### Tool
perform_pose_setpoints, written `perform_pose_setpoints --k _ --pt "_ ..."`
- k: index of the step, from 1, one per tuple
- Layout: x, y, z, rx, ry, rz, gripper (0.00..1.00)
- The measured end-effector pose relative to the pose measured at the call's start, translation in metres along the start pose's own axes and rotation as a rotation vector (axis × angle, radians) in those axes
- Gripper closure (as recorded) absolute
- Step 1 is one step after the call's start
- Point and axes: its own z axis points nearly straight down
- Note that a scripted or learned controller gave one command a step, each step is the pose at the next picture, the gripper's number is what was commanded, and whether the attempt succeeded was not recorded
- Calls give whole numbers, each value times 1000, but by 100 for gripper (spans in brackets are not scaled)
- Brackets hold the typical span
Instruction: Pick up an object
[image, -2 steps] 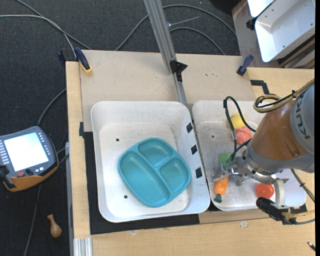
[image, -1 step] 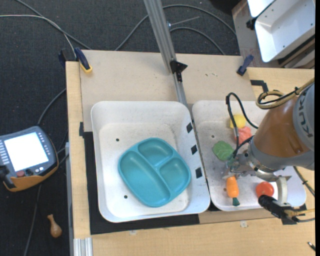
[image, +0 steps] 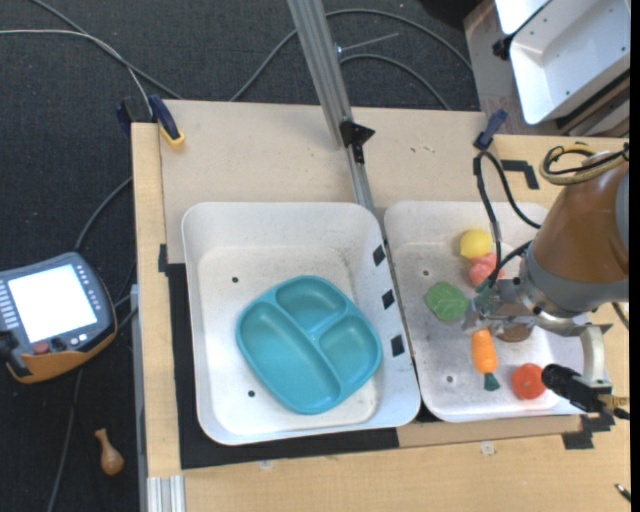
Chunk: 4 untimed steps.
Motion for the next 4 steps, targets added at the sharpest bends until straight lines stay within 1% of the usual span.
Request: perform_pose_setpoints --k 1,2,4 --pt "0 2 -45 1 0 0 100" --pt "51 28 -38 6 4 -5 100" --pt "150 67 -56 5 4 -5 100"
